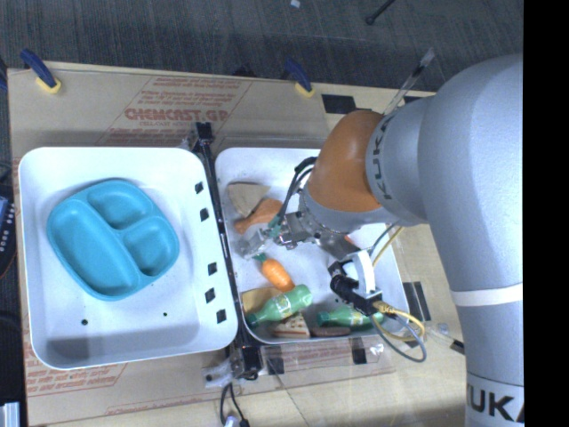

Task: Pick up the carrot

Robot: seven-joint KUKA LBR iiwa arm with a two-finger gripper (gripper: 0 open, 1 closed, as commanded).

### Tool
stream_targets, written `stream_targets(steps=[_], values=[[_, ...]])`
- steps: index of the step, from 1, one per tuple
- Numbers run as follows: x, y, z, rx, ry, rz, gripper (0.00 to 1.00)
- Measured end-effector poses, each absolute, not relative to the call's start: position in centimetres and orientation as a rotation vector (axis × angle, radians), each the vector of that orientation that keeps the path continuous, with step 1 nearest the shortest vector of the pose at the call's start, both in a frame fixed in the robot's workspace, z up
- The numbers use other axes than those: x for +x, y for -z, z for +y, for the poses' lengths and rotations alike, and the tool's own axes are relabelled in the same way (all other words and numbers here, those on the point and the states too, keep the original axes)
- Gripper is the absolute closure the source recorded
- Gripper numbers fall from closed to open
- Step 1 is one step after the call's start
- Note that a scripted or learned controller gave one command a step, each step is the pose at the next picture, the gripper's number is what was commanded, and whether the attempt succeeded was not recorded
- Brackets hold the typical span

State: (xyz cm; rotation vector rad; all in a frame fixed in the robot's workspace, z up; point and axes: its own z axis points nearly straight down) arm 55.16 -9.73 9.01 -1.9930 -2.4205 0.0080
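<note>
Hovering just above the carrot (276,274), the gripper (265,238) lines up a grasp; its opening cannot be told.

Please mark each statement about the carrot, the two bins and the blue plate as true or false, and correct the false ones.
1. The carrot lies in the right bin. True.
2. The blue plate sits in the same bin as the carrot. False: it sits in the left bin.
3. The gripper is over the right bin, just above the carrot. True.
4. A green bottle lies in the left bin. False: it lies in the right bin, below the carrot.
</note>
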Motion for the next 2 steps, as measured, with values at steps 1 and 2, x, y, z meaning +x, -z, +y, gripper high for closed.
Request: stream_targets(steps=[1,2], values=[[55.2,-10.1,-9.8,-1.974,-0.016,-2.437,1.00],[52.1,-14.7,-10.3,-2.279,-0.008,-2.159,1.00]])
